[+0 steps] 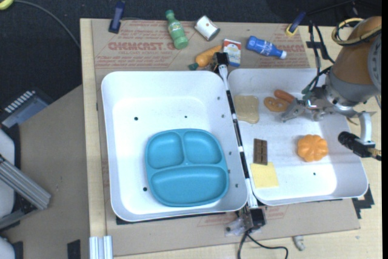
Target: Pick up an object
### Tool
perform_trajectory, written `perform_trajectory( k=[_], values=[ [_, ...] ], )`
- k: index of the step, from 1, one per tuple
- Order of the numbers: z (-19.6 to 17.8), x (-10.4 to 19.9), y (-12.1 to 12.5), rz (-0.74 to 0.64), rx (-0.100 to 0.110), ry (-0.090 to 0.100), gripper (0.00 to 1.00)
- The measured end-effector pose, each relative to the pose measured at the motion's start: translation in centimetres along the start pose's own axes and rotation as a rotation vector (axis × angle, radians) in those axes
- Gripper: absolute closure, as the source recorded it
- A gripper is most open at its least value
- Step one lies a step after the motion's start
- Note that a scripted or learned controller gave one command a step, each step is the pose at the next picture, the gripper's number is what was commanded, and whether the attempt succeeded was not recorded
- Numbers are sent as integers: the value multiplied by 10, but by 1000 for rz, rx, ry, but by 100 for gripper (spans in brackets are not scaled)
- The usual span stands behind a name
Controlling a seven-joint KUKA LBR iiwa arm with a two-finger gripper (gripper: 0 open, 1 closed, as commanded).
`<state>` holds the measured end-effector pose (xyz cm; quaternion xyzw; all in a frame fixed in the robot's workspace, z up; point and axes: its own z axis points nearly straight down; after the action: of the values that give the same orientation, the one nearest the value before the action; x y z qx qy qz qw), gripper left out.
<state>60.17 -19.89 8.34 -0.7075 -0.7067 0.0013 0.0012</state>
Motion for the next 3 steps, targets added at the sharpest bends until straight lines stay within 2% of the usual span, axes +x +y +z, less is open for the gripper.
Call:
perform_trajectory(
  k=[1,2,3],
  values=[
    [-1,-12,-42,-1,-2,1,0],
    [0,0,-100,0,-2,1,0],
    [-11,0,-100,0,-5,0,100]
  ],
)
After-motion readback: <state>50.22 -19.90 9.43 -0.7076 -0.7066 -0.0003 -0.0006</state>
